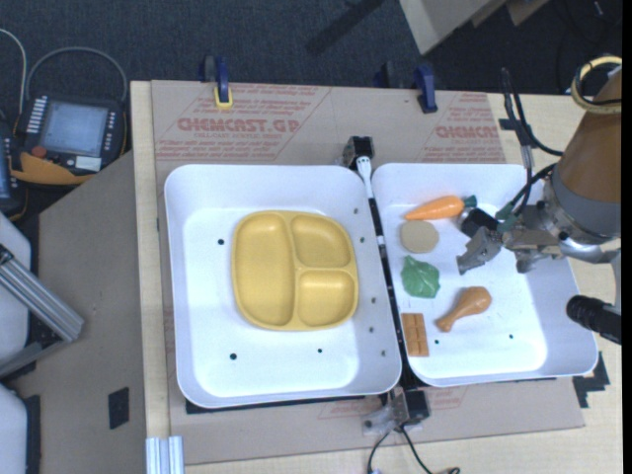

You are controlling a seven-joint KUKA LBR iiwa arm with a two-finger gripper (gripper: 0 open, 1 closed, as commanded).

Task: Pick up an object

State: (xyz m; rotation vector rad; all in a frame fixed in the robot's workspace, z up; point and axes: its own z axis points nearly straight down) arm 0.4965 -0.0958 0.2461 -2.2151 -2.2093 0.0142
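carrot point(434, 207) just up-left of hand point(477, 240), drumstick point(464, 308) below it, hand's fingers apart, gripping nothing

Carrot point(434, 207), cookie point(419, 236), broccoli point(421, 278) crowd gripper's point(475, 241) left side.

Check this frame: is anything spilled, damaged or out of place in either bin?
Nothing stands out. The yellow divided plate lies flat in the left bin. The carrot, round cookie, green leafy piece, drumstick and wafer lie apart in the right bin, near the gripper.
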